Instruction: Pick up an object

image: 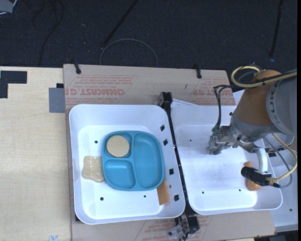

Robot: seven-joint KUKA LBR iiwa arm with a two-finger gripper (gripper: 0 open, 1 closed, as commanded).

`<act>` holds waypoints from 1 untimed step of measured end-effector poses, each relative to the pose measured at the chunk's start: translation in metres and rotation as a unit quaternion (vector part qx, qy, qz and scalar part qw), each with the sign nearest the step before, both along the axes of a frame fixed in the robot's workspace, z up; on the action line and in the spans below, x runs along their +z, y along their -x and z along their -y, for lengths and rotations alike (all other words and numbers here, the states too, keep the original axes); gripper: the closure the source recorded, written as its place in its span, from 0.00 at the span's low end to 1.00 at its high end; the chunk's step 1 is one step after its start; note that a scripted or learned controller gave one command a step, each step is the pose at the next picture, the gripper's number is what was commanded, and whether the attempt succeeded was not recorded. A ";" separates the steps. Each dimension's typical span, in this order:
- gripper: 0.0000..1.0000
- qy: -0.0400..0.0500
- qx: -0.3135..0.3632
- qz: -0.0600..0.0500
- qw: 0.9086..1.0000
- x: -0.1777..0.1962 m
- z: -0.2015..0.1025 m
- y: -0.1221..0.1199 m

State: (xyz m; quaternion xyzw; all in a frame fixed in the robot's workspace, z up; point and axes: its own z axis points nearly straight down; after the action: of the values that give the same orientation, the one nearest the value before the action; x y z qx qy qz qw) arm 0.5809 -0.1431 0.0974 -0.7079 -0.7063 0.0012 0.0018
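While the gripper (216, 145) hangs low over the right bin (200, 205), near its back wall, I cannot tell how it is set. Nearest to it is an orange object (250, 183) by the bin's right wall, lying toward the front and right, partly behind a black cable. Across the divider, the left bin (85, 210) holds a blue tray (140, 172) with a tan disc (117, 145).

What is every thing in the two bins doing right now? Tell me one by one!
Blue divided plate: lying flat in the left bin.
Round tan piece: resting in the plate's upper-left compartment.
Pale yellowish piece: flat on the bin floor, against the plate's left edge.
Brown strip: beside the plate's lower right corner.
Gripper: over the right bin.
Orange object: partly hidden under cables.
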 end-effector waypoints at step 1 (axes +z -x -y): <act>1.00 0.000 0.001 0.002 1.000 0.045 0.002 -0.007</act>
State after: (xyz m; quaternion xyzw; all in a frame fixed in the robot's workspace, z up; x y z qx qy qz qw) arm 0.5882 -0.1449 0.1423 -0.7068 -0.7074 0.0000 -0.0001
